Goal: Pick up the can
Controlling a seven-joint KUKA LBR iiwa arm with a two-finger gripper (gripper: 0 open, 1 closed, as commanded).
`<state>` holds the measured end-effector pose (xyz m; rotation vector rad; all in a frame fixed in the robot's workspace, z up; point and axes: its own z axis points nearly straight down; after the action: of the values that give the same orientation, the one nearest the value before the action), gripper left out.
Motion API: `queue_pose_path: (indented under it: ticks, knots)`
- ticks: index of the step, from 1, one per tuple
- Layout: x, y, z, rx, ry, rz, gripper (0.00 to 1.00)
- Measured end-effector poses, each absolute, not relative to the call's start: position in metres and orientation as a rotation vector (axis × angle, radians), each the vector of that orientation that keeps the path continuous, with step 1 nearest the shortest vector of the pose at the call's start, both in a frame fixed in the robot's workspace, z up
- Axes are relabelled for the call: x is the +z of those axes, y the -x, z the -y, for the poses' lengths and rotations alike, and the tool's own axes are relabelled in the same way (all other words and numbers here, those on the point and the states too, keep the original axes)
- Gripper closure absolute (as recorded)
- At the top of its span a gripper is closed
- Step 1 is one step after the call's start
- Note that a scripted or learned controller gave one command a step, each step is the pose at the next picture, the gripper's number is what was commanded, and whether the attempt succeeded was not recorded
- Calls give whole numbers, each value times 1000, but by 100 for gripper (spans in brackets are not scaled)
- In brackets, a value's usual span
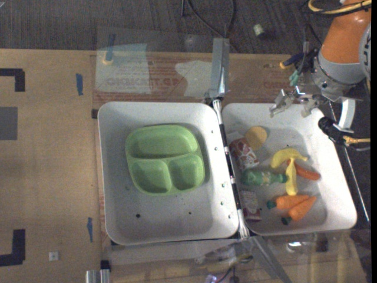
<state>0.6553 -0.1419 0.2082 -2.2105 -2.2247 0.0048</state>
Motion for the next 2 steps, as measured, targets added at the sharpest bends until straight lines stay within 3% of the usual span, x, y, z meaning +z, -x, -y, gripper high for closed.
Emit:
queue_pose_path:
  ticks: [1,2]
  knots:
    - [161,-586,145,5,2310,2121,0]
    - [168,-586,147,6,2312,2116,100]
